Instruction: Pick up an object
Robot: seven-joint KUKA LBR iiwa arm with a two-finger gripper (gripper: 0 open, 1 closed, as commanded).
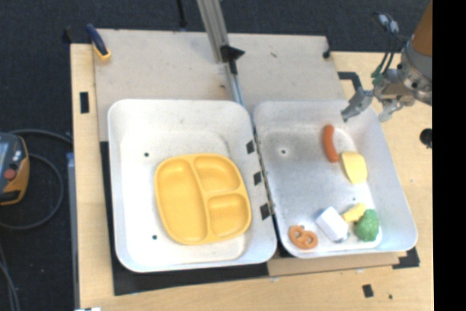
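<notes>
Dark carpeted floor surrounds a pale wooden tabletop w/ two shallow white bins side by side. Left bin carries a yellow divided tray, three compartments, lying flat near the bin's middle, prob. kept apart as a drop target. Right bin has all the pickable items, bunched along its right and near edges: orange-red sausage toward the far right, yellow block just beside it, then white block, small yellow piece, green broccoli-like toy and a brown pretzel near the near-right corner. Bin's left half is bare.

Gripper sits at the right bin's far-right corner, above the rim; jaws look spread apart, nothing between them. Arm comes in from the tabletop's right edge, so it's prob. staged to descend; sausage is the nearest candidate, my guess. Crowded cluster at the near corner could make a clean grab harder there.

Aluminium post rises from the tabletop's far edge between the bins, w/ a checker marker on top. No readable labels or writing anywhere.
</notes>
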